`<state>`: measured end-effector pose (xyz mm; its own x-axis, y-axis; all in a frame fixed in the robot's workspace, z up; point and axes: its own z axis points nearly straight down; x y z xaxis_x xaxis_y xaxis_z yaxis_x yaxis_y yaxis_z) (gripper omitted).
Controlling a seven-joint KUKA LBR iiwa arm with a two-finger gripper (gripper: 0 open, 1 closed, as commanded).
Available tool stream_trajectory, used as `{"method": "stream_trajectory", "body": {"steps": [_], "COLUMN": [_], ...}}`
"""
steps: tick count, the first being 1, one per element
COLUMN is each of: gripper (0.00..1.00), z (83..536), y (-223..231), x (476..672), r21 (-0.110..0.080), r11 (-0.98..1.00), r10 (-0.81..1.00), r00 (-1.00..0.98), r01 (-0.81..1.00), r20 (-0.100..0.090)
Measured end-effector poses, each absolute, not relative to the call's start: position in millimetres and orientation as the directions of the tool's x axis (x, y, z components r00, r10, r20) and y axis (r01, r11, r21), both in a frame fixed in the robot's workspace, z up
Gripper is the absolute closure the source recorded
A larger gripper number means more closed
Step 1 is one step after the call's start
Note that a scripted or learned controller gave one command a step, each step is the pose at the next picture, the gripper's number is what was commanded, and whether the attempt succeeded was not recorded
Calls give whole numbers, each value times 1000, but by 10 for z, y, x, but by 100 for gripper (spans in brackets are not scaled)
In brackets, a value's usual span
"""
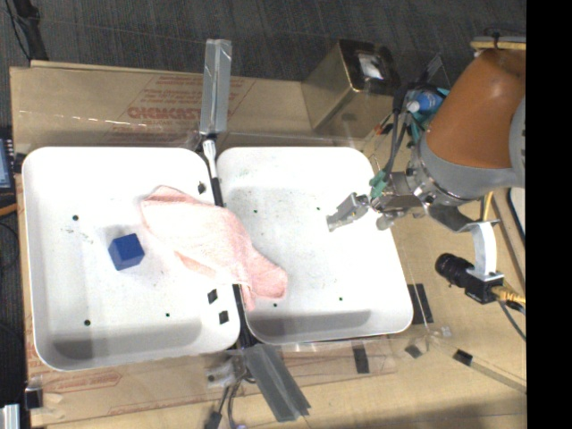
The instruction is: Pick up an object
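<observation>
Grey arm w/ orange band reaches in from right; its tool (344, 213) hangs over the right shallow white bin (384, 307), near its right side. Can't tell how far open it is; nothing visible in it. Pink crumpled cloth (214, 239) drapes across the divider btwn both bins. Small blue cube (126, 250) sits in left white bin (54, 347), just left of cloth.

Bright, even overhead light; white bins (54, 239) nearly overexposed, soft shadows along their near walls. Dark floor (134, 7) dim, slightly grainy; focus soft throughout.
</observation>
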<state>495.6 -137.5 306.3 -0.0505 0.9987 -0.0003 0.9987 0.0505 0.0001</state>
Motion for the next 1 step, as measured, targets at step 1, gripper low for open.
{"method": "stream_trajectory", "body": {"steps": [1], "gripper": [0], "z": [2199], "y": [-572], "x": [5040], "r21": [-6], "r11": [126], "r10": [992], "r00": [-126], "r01": [992], "r20": [1]}}
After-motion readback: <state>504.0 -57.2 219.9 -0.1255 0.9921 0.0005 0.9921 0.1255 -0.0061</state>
